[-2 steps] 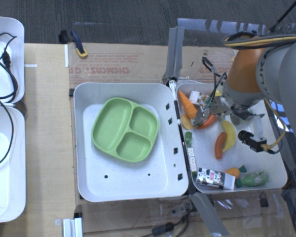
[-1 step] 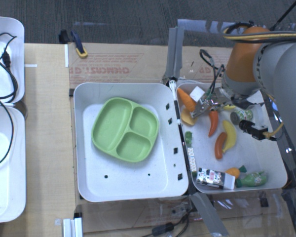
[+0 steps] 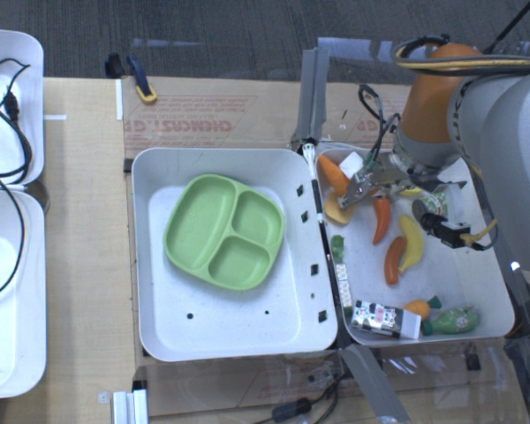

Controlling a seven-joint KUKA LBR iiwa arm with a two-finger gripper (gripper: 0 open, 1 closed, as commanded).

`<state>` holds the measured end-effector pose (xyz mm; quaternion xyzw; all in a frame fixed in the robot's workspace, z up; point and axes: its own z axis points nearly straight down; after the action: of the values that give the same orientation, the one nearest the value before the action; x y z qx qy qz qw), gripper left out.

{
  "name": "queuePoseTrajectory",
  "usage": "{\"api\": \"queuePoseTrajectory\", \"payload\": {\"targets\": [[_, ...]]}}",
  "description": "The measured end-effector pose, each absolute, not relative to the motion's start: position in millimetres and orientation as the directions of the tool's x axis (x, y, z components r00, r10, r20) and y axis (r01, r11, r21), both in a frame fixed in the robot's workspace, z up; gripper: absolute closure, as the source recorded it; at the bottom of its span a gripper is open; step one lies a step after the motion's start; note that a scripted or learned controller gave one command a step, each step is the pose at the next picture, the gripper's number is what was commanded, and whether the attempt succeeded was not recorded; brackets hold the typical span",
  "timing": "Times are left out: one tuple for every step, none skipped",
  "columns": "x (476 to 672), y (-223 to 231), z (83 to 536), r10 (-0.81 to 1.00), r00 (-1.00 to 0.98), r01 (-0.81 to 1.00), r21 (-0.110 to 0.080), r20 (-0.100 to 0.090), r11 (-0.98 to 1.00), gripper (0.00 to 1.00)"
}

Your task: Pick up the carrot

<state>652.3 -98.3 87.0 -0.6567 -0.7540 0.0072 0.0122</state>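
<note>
Near edge, right bin [image 3: 499,303]: a small printed box [image 3: 384,319] lies along the front wall, with a green leafy toy [image 3: 450,321] just beside it.
Middle of right bin: a yellow banana [image 3: 412,242] and two slim red-orange peppers [image 3: 393,261] lie close together, easy to mistake for the target.
Left bin [image 3: 159,316]: holds a green divided plate [image 3: 224,231].
Carrot [image 3: 333,175]: orange, tapered, lying at a slant at the far-left corner of the right bin, close against the dividing wall.
Gripper [image 3: 364,186]: hangs just beside the carrot on its right; whether the fingers are apart or together I cannot tell.
Step in hand: closing in on the carrot.
Doing it well: likely approach across the carrot's width, staying clear of the wall and the nearby pepper.
</note>
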Motion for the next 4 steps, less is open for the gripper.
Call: {"api": "queuePoseTrajectory", "payload": {"targets": [[655.3, -162, 89, 0.927, -0.376, 0.926, -0.012, 0.004, 0.376, 0.00], [653.2, -114, 88, 0.879, -0.476, 0.879, -0.020, 0.009, 0.476, 0.00], [631.9, -91, 192, 0.993, -0.119, 0.993, 0.001, -0.002, 0.119, 0.00], [650.2, -102, 92, 0.943, -0.333, 0.943, -0.001, -0.002, 0.333, 0.00]]}}
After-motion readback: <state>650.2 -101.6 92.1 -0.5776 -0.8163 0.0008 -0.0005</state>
